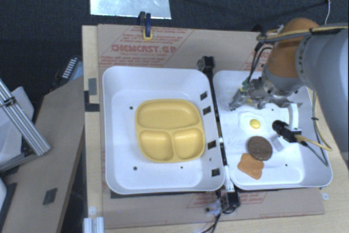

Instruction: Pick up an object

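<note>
White-and-yellow fried egg (253,122) is lying flat in the right bin (311,172), just below the gripper (246,96) | grip state: cannot tell, nothing seen held | brown patty (259,148) and orange piece (251,166) are sitting beyond | yellow tray (166,129) is occupying the left bin (117,117), well apart

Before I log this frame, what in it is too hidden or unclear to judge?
- gripper: a small dark cluster under the wrist over the right bin; its state is unreadable.
- Whether it touches the fried egg just below: the slanted camera view hides any gap.
- Arm: cut off by the right edge.
</note>
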